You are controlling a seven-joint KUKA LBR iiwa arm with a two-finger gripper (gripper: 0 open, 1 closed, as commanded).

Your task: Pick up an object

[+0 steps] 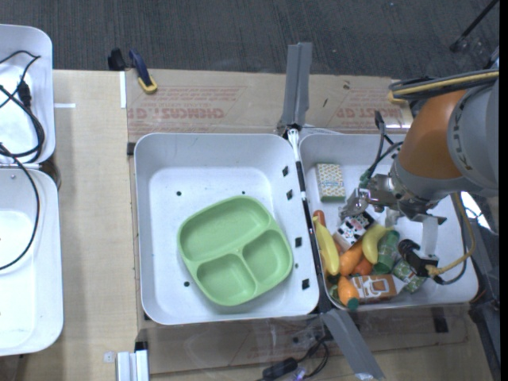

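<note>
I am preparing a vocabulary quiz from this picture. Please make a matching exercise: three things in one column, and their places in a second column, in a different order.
Things:
1. green divided plate
2. banana
3. blue clamp

Places:
A. on the bench, beyond the bins
B. in the left bin
C. in the right bin, by its left wall

Pairs: 1-B, 2-C, 3-A

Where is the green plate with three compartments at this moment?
The green plate lies flat in the left bin of the camera view, toward its front, across the divider from the banana in the right bin.
</note>
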